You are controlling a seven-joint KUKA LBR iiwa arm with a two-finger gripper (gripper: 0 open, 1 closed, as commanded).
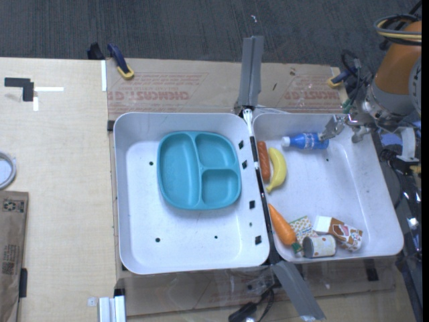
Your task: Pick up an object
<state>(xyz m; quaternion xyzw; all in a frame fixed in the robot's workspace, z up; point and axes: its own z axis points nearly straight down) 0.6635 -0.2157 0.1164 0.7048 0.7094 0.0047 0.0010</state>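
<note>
The two-finger metal gripper (333,127) is at the far right part of the right shallow white bin (375,200), low over its floor. Its fingers are at the blue end of a small plastic bottle with a blue body and white cap (303,141), which lies on its side with the cap pointing left. If the fingers are pressed on the bottle or only beside it, I cannot tell; they are too small and dark here. Behind the gripper, the grey arm with the orange band (395,66) rises at the right edge.

To the left of the bottle, near the wall between the bins, a yellow banana (277,168) lies just beside a long red-orange sausage-shaped toy (263,160). Lower along the same wall there is an orange carrot (282,225), tilted. In the near corner several things are together: a small patterned packet (299,226), a grey can on its side (318,246), and a small carton with red and white print (343,233).

The left shallow white bin (134,200) holds a turquoise plastic plate with three compartments (199,170). Both bins are on a brown cardboard sheet (181,86) on the pale wooden bench (53,180).
</note>
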